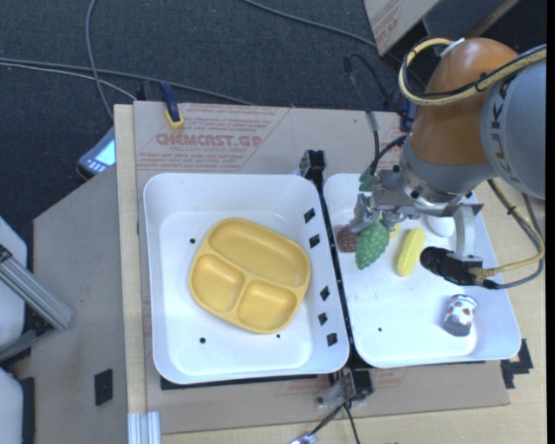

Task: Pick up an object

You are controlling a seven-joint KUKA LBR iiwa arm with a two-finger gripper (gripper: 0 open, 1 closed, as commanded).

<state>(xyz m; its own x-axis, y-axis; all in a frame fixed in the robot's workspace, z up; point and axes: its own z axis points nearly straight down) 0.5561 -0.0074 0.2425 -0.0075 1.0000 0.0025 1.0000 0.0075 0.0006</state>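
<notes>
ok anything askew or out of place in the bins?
Nothing spilled or damaged. The yellow divided tray sits rotated in the left bin, not square to its walls. The right bin holds loose toy items; the claw is over the green one.

- Green textured toy fruit (373,245), tilted, right bin's far-left part.
- Yellow corn-like piece (409,251) just right of it.
- Dark red item (347,239) at its left.

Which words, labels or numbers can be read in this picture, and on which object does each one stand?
"CHEMCAST GP", large red letters, partly faded, on the brown board under the two bins.
Smaller red lines above and below it on that board: too blurred to read.
"KU", dark letters on the grey arm, cut by the picture's edge.
Print on the cardboard box at the top: too small to read.
</notes>
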